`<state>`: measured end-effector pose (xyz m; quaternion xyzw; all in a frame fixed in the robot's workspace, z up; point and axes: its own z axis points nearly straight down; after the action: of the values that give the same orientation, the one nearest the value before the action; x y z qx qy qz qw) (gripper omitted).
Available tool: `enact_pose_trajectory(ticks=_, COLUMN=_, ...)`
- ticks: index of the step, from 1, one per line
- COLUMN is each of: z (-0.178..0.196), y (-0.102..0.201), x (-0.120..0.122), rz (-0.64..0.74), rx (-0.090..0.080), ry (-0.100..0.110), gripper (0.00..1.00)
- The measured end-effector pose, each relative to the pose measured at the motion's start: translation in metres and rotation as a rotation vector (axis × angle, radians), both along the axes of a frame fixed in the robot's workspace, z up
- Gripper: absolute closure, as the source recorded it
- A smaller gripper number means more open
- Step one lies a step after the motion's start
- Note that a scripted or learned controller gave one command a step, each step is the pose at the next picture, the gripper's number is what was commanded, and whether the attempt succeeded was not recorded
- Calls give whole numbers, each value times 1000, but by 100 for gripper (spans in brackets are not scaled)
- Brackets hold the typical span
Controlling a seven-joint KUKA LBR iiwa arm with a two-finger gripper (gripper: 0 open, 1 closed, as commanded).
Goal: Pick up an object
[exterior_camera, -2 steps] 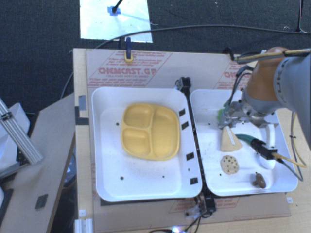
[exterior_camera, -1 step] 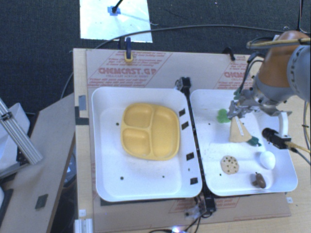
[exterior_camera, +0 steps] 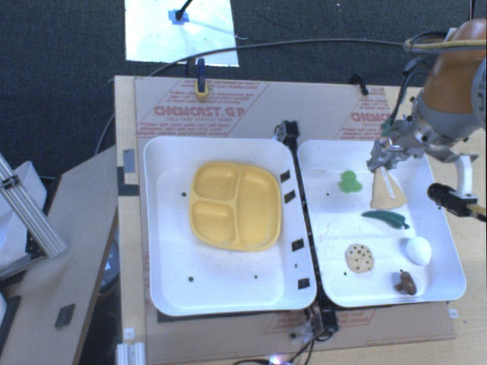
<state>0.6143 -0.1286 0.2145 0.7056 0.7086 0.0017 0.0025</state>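
Observation:
My gripper (exterior_camera: 383,163) hangs over the back of the right bin (exterior_camera: 445,238). Its tip is right at the narrow upper end of a tan wedge (exterior_camera: 388,194) that lies or hangs just below it. Whether the wedge is gripped cannot be made out. A small green piece (exterior_camera: 349,181) lies to the wedge's left. In front of the wedge are a dark green pod (exterior_camera: 386,218), a speckled cookie (exterior_camera: 359,258), a white egg (exterior_camera: 418,249) and a brown lump (exterior_camera: 405,282).
The left bin (exterior_camera: 171,280) holds a yellow divided plate (exterior_camera: 234,204). A black ridge with clips (exterior_camera: 298,217) separates the two bins. The arm's orange band (exterior_camera: 454,74) comes in from the upper right.

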Motion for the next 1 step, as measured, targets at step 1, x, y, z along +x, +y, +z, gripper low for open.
enact_pose_trajectory(ticks=1, z=55, y=9, x=7, rz=2, rx=0, ry=-1, gripper=100)
